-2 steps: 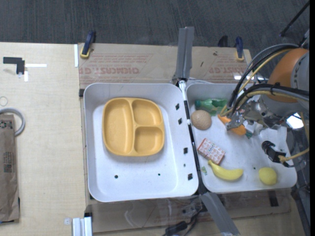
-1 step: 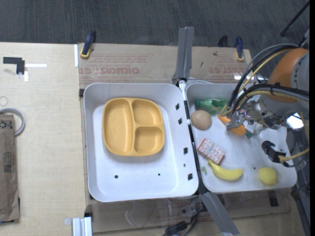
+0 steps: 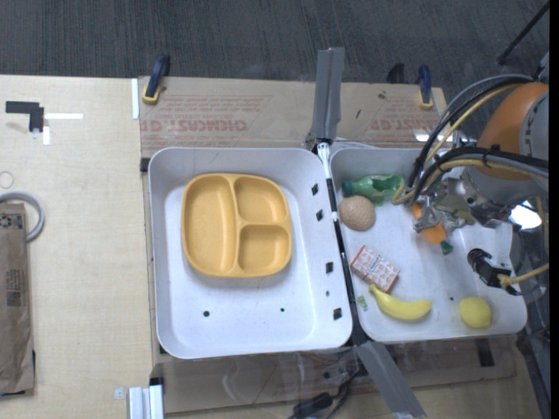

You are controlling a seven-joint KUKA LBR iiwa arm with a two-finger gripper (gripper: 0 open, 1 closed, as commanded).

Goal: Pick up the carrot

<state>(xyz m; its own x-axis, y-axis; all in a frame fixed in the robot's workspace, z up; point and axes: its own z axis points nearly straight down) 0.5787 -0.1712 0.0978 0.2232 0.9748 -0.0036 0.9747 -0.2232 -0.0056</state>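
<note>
Orange carrot (image 3: 431, 230) beneath metal pincer (image 3: 439, 216), beside smooth white bin wall (image 3: 342, 260).

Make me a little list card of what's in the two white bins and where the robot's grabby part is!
left bin: yellow divided plate
right bin: green thing, brown egg-shaped thing, red-and-white packet, banana, lemon, carrot
carrot spot: upper right part of the bin, orange bits showing at the tool
tool: over the right bin, right at the carrot
holding carrot: cannot tell
arm: reaches in from the right
</note>
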